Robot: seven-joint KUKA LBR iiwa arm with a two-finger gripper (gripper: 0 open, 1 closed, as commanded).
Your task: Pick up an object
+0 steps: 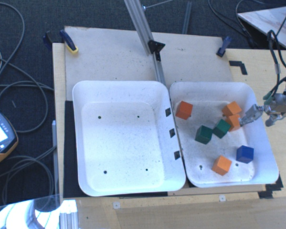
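Right beside the gripper [250,114], touching or nearly touching its tip, sit two small orange cubes: one orange block [232,109] toward the far wall of the right-hand white plastic bin [257,142], a second orange block [234,122] just nearer. Whether the claw is spread, pressed together or pinching either block cannot be told; its tip is small and blurred against the bin wall. Just left of these cubes lies a dark green block [222,128], and beside that another dark green block [204,134], both turned slightly askew to the bin's sides. Farther left of the gripper stands a third orange block [184,110] near the bin's left wall. Toward the bin's near edge rest a blue block [245,154] and a fourth orange block [222,165]. All are cubes with no long axis. No writing is readable. Left of this bin lies the second white bin [85,128].
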